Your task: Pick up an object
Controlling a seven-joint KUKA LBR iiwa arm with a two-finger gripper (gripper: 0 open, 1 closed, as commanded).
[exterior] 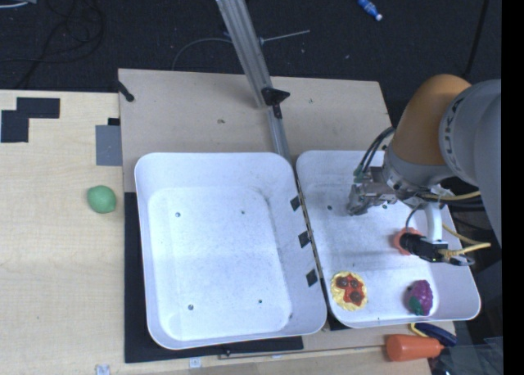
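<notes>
Candidate objs, all placed rel. to right bin [323, 170]: yellow-and-red toy [350, 291] on bin floor nr its front edge; purple-green toy [420, 297] in front right corner, apart from the yellow one; orange-red piece [406, 241] nr right side, partly hidden by black hardware. Gripper [358, 204] low over bin floor toward back half, well apart from all three objs; nothing seen between fingers, spread vs. pressed together cannot be told. Left bin [155, 170] touching right bin's left wall. Green ball [102, 199] on surface [49, 242], far left of right bin, beyond left bin. Orange item [412, 346] just outside front edge.
</notes>
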